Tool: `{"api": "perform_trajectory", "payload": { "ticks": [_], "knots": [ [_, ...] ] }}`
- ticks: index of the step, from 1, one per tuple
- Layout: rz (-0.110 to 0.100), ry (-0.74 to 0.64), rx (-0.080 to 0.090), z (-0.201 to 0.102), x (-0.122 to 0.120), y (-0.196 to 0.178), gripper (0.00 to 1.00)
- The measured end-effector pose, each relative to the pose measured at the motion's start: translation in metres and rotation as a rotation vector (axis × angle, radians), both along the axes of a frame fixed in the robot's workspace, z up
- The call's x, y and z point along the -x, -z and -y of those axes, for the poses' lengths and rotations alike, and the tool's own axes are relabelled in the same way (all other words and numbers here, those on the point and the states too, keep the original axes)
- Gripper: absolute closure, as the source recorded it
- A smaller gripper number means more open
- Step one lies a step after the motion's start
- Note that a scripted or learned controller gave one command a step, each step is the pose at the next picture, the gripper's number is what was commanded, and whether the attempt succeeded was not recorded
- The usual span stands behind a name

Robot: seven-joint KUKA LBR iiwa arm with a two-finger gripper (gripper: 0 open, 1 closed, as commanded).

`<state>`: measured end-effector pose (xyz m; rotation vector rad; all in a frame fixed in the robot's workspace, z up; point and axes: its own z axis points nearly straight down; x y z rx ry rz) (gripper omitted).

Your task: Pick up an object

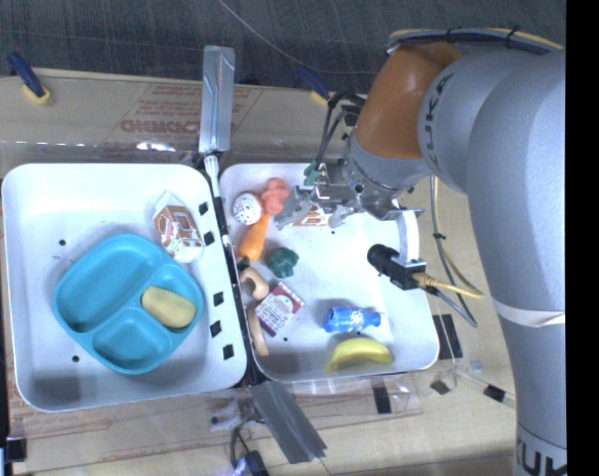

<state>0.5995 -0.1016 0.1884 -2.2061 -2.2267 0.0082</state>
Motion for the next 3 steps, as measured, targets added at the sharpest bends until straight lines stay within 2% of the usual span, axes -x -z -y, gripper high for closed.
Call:
{"api": "perform_trajectory", "payload": {
  "ticks": [1, 2, 3],
  "knots": [
    [0.005, -0.126, 0.002, 0.007, 0.069, 0.099, 0.0],
    [0.004, -0.139, 0.0, 0.034, 0.011, 0.099, 0.0],
    [-0.02, -0.137, -0.008, 0.043, -0.052, 0.078, 0.0]
  ]
}}
